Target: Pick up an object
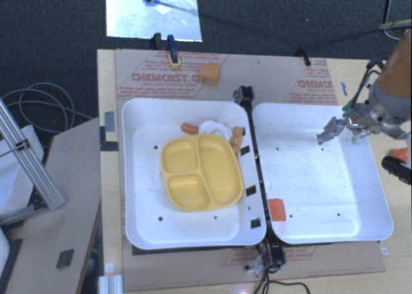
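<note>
While arm (393, 87) reaches in from right, scene reads:
pincer: (329, 133) over upper right part of right bin (360, 222), tips toward bin's middle; nothing seen between fingers; cannot tell if spread wide or narrow, too small and blurred.
left bin: (138, 177) holds yellow divided tray (201, 172), three compartments, lying flat near bin's centre.
orange sausage-like piece: (190, 128) just beyond tray's far edge, beside small white object (214, 128).
tan block: (237, 138) near left bin's right wall, at tray's upper right corner.
orange-red block: (276, 209) in right bin, lower left corner, close to divider between bins, well apart from pincer.
tan cube: (209, 71) outside bins, on cardboard sheet (309, 80) covering tabletop, behind left bin.
blue-yellow clamp: (172, 51) at cardboard's far edge.
</note>
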You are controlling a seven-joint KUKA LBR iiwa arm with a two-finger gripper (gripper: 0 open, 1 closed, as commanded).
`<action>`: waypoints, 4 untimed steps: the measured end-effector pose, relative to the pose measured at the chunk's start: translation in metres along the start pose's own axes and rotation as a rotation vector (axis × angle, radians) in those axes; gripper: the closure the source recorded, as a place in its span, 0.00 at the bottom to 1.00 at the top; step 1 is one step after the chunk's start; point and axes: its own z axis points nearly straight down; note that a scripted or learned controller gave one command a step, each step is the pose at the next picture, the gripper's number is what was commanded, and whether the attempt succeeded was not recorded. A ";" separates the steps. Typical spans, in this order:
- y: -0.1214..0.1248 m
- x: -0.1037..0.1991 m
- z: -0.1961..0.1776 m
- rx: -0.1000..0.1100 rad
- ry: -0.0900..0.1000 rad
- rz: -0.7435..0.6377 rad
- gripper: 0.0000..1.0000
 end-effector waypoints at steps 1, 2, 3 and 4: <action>-0.049 0.113 -0.182 -0.019 0.003 -0.012 0.00; -0.050 0.107 -0.172 -0.002 0.000 -0.001 0.00; -0.085 0.095 -0.221 -0.007 -0.001 0.003 0.00; -0.104 -0.028 -0.251 -0.005 -0.007 0.014 0.00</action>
